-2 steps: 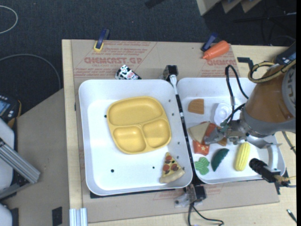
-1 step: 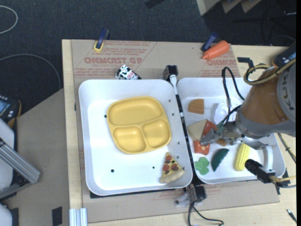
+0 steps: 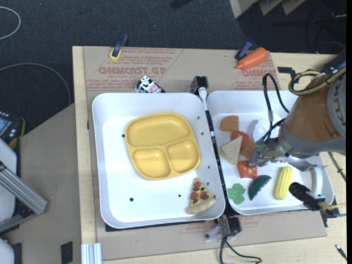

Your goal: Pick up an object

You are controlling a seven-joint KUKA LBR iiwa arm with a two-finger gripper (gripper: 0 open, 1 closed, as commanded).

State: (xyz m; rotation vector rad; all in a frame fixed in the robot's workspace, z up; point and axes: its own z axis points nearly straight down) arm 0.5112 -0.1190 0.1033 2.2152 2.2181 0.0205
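Observation:
My gripper (image 3: pixel 256 159) is down in the right bin (image 3: pixel 319 199), among a cluster of toy foods. Around its tip lie a tan wedge (image 3: pixel 231 149), a red-orange piece (image 3: pixel 247 169) and a brown bread-like piece (image 3: pixel 229 124). A corn cob (image 3: pixel 283 181), a dark green piece (image 3: pixel 258 186) and a light green leafy piece (image 3: pixel 236 193) lie along the bin's near side. The arm (image 3: pixel 311 120) covers the bin's right part. The fingertips are buried in the cluster, and I see nothing clearly held between them.
The left bin (image 3: pixel 110 164) holds a yellow divided plate (image 3: pixel 162 144) and a toy pizza slice (image 3: pixel 200 197) near its front right corner. Clamps, an orange object (image 3: pixel 253 58) and a small black-and-white item (image 3: pixel 147 84) sit on the board behind the bins.

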